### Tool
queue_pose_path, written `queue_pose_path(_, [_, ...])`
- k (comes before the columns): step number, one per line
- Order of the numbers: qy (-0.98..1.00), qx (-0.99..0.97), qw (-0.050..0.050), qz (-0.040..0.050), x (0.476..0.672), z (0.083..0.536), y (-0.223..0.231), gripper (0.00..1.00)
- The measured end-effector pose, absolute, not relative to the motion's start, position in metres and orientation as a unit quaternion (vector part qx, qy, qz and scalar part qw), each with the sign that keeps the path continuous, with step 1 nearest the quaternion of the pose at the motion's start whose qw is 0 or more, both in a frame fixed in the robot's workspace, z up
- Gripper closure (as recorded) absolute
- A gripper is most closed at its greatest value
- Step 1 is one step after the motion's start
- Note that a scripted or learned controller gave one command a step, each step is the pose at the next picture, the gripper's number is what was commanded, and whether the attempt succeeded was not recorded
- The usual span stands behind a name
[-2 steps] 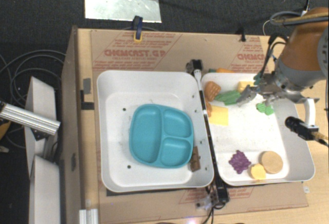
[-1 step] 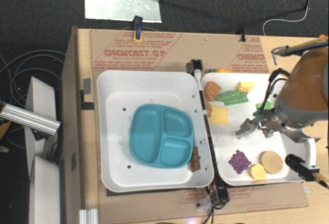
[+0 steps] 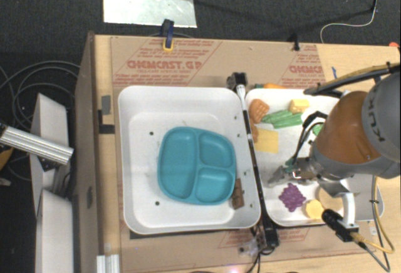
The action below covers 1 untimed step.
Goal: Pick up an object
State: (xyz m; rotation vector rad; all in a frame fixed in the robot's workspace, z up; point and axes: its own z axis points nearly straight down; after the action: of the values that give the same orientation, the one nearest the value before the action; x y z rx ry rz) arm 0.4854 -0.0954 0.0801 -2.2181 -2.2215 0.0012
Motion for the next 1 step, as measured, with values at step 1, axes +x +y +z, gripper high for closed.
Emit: queue_pose_path(1, [-0.709,-0.705,-0.008,-0.0037,0.6212,0.0869,-0.1361,0.0])
